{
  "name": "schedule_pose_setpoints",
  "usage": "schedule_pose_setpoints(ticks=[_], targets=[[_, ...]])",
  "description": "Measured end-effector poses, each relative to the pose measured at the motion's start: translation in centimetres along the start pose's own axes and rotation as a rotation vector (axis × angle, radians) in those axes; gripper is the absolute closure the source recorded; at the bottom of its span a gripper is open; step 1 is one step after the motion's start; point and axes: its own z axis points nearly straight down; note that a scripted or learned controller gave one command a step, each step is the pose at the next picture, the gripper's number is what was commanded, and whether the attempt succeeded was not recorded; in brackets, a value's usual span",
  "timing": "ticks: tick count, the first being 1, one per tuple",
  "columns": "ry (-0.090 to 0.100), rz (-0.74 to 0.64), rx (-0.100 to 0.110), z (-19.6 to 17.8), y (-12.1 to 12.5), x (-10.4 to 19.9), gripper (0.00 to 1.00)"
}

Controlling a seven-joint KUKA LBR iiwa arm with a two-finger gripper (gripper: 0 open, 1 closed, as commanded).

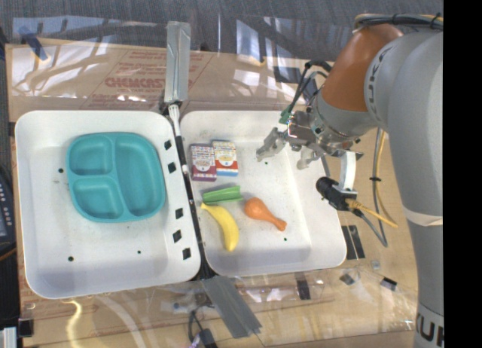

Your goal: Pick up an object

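Note:
The right bin [301, 241] holds two small cartons [213, 160] side by side, a green pepper [221, 194], a yellow banana [224, 224] and an orange carrot-shaped toy [264, 212]. My gripper [287, 150] hangs over the upper right part of this bin with its fingers spread apart and nothing between them. It is to the right of the cartons and above the orange toy, clear of every object.
A teal divided plate [115, 175] lies in the left bin [45, 264]. A metal divider [178, 64] runs between the bins at the back. Cables and a black connector [337, 192] hang by the right bin's right rim.

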Motion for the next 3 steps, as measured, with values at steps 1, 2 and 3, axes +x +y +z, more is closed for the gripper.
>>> schedule_pose_setpoints(ticks=[1,2,3], targets=[[0.000,-0.073,0.000,9.7,-8.7,-1.5,0.00],[0.000,-0.079,0.001,8.8,-8.7,-1.5,1.00],[-0.001,-0.116,-0.008,-3.0,-3.0,0.6,1.00]])
